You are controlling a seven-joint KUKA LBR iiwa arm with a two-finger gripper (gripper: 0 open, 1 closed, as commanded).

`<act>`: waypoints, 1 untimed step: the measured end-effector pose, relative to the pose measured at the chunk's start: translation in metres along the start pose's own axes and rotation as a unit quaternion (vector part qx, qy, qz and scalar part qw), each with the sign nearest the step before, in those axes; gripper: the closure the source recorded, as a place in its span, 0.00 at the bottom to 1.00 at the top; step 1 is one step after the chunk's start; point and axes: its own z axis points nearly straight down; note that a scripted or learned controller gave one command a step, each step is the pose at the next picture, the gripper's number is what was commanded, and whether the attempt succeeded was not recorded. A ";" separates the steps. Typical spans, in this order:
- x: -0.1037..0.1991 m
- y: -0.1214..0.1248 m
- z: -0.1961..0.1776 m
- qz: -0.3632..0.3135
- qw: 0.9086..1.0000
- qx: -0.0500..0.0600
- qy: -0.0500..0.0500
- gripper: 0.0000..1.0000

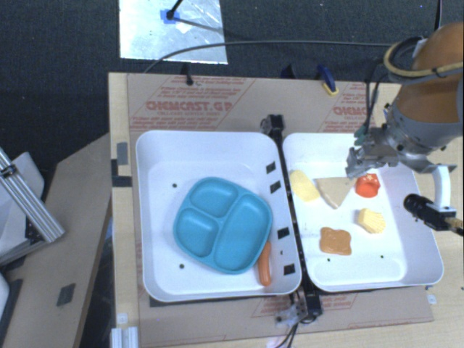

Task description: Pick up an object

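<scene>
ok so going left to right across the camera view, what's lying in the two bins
blue tray → hot dog → yellow piece → beige wedge → red piece, under the gripper

The gripper hangs over the right bin, just beside a red piece (toy food).

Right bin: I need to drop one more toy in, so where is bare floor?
Bare floor lies along the right bin's front edge, below the toast. Crowded: the middle, around the tomato beneath the pincer.
</scene>
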 end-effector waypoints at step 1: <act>0.041 0.022 0.010 0.000 1.000 0.000 0.000 1.00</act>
